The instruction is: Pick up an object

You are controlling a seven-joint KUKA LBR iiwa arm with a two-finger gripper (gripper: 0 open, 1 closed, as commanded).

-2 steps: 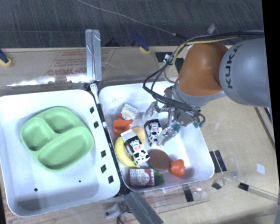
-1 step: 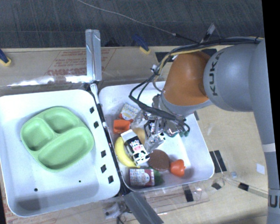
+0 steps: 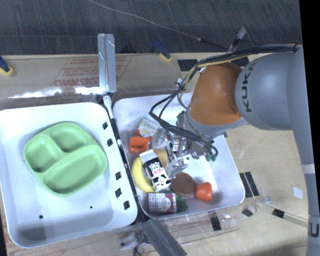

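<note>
You've got the claw (image 3: 177,158) low in the right bin (image 3: 227,171), can't tell its state; banana (image 3: 140,176) left, brown disc (image 3: 182,184) just below.

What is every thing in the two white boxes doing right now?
Green plate: flat in left bin, nothing on it.
Banana: lying in right bin.
Cow-print carton: lying beside banana.
Red-labelled jar: on its side.
Gripper: low over the pile.

Robotics lab – KUKA arm (image 3: 269,91) over clamped white bins (image 3: 6,167), taped bench, loose cables (image 3: 138,17).
</note>
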